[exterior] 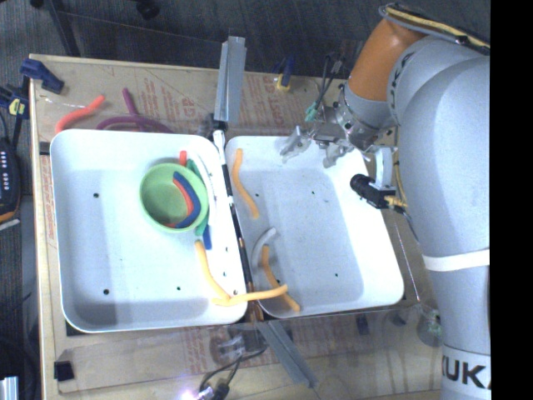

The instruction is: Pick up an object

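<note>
While the arm is reaching in from the right, I am seeing its gripper (312,147) hanging over the far edge of the right bin (366,282), fingers spread with nothing between them. An orange strip (242,186) is lying in that bin near the divider, well apart from the gripper. A green bowl (172,198) is sitting in the left bin (92,257).
</note>
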{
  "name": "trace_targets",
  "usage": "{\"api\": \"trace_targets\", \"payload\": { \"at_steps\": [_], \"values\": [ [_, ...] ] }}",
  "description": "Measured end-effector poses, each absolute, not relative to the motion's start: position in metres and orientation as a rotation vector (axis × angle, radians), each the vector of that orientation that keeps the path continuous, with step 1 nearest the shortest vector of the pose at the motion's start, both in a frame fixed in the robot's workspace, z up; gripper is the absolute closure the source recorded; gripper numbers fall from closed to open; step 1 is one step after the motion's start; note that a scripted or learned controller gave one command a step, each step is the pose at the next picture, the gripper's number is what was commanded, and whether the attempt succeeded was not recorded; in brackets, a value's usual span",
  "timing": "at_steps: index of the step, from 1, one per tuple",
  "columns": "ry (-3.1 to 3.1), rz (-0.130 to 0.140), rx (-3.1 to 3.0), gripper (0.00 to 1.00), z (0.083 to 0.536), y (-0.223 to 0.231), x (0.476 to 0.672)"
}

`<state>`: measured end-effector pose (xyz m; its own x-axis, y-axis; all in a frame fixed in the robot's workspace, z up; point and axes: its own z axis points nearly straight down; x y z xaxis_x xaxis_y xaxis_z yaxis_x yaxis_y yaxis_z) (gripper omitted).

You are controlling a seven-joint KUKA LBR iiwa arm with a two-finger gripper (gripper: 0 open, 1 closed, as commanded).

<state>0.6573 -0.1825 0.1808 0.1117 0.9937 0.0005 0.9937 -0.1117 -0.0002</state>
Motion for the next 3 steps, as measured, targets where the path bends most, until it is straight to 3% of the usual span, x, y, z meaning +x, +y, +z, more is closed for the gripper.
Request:
{"api": "trace_targets", "payload": {
  "at_steps": [1, 2, 3],
  "values": [
    [-2.376, 0.002, -2.051, 0.00, 0.209, -0.128, 0.576],
    [-2.592, 0.013, -1.797, 0.00, 0.094, -0.121, 0.570],
    [-2.354, 0.008, -2.101, 0.00, 0.096, -0.112, 0.615]
  ]
}}
